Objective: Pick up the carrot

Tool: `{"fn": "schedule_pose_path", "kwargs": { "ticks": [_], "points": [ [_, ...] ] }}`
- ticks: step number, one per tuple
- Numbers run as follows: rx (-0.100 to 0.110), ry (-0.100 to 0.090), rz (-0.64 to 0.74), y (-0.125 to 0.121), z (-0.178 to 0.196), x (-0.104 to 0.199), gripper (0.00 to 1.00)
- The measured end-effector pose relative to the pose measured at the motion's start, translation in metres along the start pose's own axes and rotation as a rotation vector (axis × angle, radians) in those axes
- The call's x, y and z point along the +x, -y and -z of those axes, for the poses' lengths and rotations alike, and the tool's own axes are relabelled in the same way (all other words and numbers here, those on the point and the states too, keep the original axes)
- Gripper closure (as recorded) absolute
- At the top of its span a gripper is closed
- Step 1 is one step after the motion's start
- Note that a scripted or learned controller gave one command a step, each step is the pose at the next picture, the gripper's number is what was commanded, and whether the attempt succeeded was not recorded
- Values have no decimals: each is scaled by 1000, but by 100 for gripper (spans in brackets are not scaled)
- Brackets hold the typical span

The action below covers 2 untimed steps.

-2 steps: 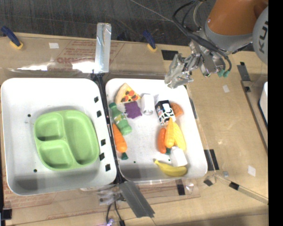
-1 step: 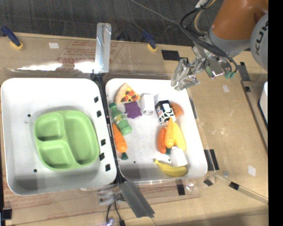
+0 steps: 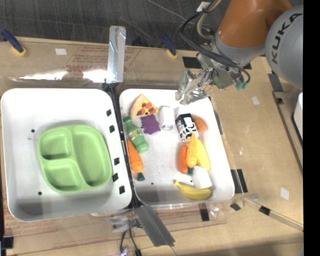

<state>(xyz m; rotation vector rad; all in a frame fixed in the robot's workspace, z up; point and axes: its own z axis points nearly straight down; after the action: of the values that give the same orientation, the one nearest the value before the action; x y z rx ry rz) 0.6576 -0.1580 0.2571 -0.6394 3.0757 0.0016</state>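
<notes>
The carrot (image 3: 135, 157) is orange and long. It lies along the left wall of the right bin (image 3: 165, 193), its green end toward the front, just below a green bottle (image 3: 135, 135). My gripper (image 3: 191, 92) hangs over the right bin's back right corner, well behind and to the right of the carrot. Its fingers stand open with nothing between them.
The right bin also holds a pizza slice (image 3: 143, 107), a purple piece (image 3: 149, 124), a white cup (image 3: 166, 114), a black-and-white item (image 3: 185, 127), an orange piece (image 3: 183, 159) beside yellow corn (image 3: 199, 152), and a banana (image 3: 193, 191). A green divided plate (image 3: 74, 158) sits in the left bin (image 3: 16, 143).
</notes>
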Motion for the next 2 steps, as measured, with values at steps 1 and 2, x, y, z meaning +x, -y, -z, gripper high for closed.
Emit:
{"fn": "schedule_pose_path", "kwargs": {
  "ticks": [1, 2],
  "points": [
    [6, 3, 61, 49, 33, 21, 100],
    [1, 0, 193, 46, 9, 19, 100]
  ]
}}
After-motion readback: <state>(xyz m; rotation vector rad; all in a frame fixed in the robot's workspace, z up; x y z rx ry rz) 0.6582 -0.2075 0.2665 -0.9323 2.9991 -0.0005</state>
